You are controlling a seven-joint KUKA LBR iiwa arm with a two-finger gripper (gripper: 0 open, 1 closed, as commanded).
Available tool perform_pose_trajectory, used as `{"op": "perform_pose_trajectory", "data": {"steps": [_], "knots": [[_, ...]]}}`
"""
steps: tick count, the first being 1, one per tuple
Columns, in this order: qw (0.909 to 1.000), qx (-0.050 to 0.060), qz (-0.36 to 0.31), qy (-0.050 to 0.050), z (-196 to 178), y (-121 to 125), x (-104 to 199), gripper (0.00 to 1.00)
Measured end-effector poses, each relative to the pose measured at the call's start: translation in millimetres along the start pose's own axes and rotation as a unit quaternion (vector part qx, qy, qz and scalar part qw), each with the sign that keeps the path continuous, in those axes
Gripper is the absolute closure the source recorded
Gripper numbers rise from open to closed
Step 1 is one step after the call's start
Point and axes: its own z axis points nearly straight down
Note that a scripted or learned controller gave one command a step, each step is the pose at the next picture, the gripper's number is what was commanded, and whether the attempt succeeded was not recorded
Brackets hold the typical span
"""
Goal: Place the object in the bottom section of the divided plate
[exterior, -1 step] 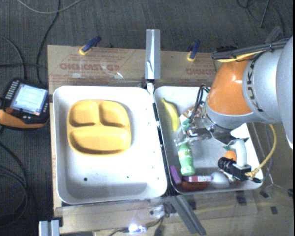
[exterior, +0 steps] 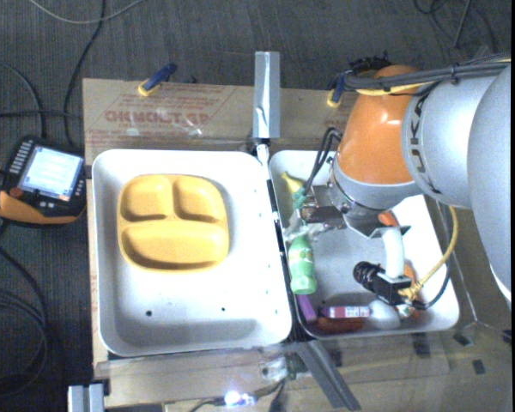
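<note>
The yellow divided plate lies in the left white bin, with two small sections at the top and one wide section at the bottom; nothing lies in it. My gripper is low in the right bin, near its left wall. Just below it lies a green bottle with a purple end, lengthwise along that wall. Whether the gripper touches the bottle is hidden by the wrist.
A dark red, marker-like thing lies along the right bin's front wall. A small orange piece shows beside the wrist. A yellow-green scrap sits at the bin's top left. A teach pendant rests left of the bench.
</note>
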Motion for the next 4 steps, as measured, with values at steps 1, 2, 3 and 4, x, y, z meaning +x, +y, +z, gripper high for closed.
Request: {"op": "perform_pose_trajectory", "data": {"steps": [1, 2, 3, 4], "knots": [[0.9956, 0.0, -0.093, -0.002, -11, 58, 87, 1.0], [0.9944, 0.0, -0.106, -0.002, -22, 54, 131, 1.0], [0.9944, 0.0, -0.105, -0.003, -22, 54, 131, 0.0], [0.9944, 0.004, -0.106, -0.005, -27, 54, 131, 1.0]]}}
